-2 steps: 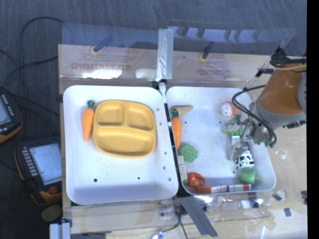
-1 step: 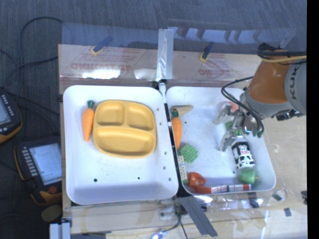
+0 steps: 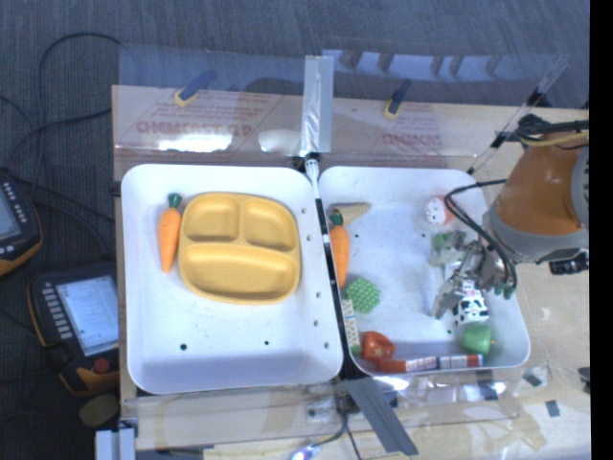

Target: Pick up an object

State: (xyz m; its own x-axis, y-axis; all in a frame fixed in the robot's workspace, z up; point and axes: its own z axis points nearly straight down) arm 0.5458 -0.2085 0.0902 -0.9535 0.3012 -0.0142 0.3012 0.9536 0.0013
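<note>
My gripper (image 3: 458,288) hangs low over the right side of the right bin (image 3: 402,247), reaching in from the arm's orange band at the right. A small black-and-white toy (image 3: 472,308) lies right under its tip, touching or nearly touching it. A green round piece (image 3: 476,337) sits just in front of that toy. Behind the gripper are a small green item (image 3: 440,241) and a white-and-orange ball-like toy (image 3: 436,211). Also in this bin are a carrot (image 3: 339,250), a tan cone (image 3: 351,212), a bumpy green piece (image 3: 363,295), a red toy (image 3: 376,346) and a marker (image 3: 441,362).
The left bin (image 3: 153,343) holds a yellow divided tray (image 3: 239,247) and a second carrot (image 3: 170,237) by its left wall. A raised divider (image 3: 321,257) separates the two bins. Black cables hang near the wrist at the right.
</note>
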